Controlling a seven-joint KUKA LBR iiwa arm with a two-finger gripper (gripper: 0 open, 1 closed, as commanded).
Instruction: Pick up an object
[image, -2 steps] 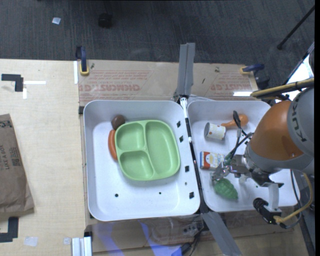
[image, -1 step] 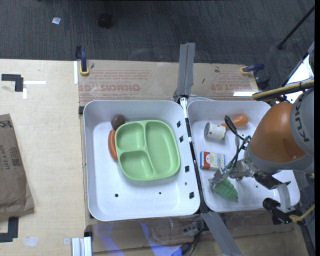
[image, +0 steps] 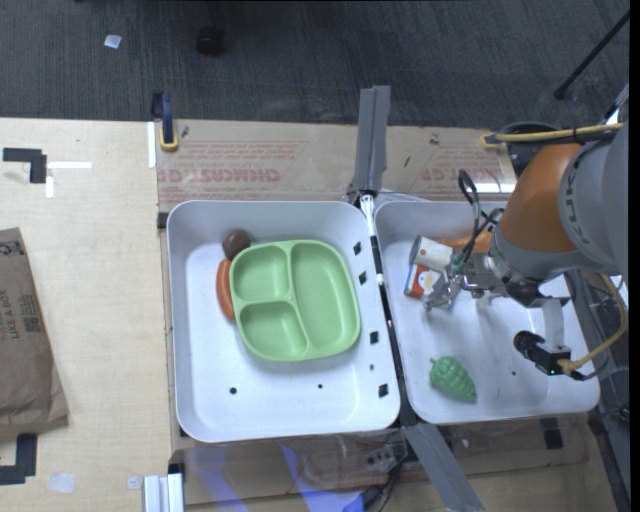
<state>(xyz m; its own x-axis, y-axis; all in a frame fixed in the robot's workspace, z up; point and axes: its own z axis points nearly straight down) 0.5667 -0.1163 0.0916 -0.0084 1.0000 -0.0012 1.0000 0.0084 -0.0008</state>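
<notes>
While the arm leans in over the right bin, everything worth placing can be read off that bin. To its left sits the left bin, carrying a green divided plate with an orange piece and a brown ball tucked against the plate's far-left edge. Inside the right bin, the gripper hangs low near the upper-left corner, just beside a small white carton — I cannot tell how its fingers stand or whether they have anything. A green bumpy fruit lies well apart, toward the bin's near edge. Likely trouble: the fingers look set at the carton's lower edge rather than across it, so a close could nudge it aside — or pinch air.
</notes>
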